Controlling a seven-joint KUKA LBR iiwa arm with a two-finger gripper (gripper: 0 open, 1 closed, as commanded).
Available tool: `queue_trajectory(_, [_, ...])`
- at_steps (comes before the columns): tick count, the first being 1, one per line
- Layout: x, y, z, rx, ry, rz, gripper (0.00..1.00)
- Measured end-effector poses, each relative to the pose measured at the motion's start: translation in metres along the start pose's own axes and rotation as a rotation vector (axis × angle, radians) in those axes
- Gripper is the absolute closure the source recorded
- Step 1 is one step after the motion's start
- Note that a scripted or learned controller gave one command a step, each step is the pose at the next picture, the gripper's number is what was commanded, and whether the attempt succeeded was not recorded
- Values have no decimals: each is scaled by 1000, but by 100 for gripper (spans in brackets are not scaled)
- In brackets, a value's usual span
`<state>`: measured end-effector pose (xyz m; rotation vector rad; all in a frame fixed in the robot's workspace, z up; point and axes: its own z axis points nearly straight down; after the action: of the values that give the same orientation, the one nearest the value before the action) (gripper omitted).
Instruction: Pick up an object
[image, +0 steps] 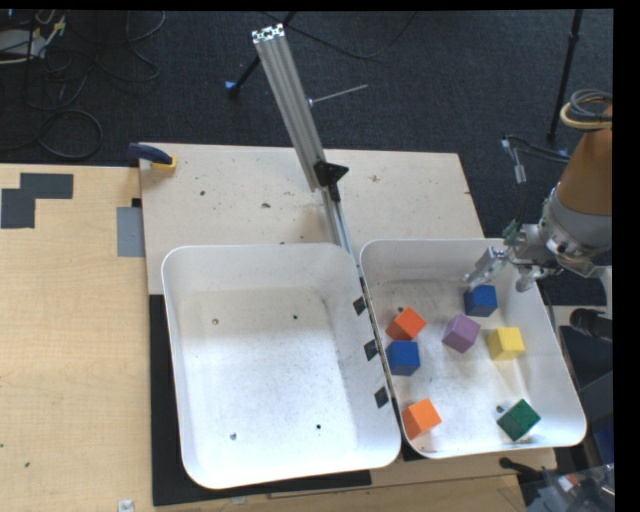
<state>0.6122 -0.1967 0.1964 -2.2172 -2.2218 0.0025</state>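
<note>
My gripper (500, 277) hangs over the far right part of the right bin (440, 262), with its two fingers spread apart and nothing between them. A blue cube (481, 300) lies on the bin floor just below the left finger (477, 272). Also in this bin are a purple cube (461, 333), a yellow cube (505, 342), an orange cube (406, 323), a second blue cube (403, 356), a second orange cube (421, 416) and a green cube (518, 419).
The left bin (200, 270) stands beside the right one, and black clips (369, 348) line their shared wall. A slanted aluminium post (300, 120) rises behind the bins. A small blue and yellow object (152, 156) lies at the bench's far left.
</note>
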Motion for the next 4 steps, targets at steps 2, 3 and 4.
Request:
queue_trajectory(2, [6,-5,63,6,2,0,0])
queue_trajectory(3, [4,2,77,-23,-7,2,0])
queue_trajectory(4, [2,2,68,-23,-10,2,100])
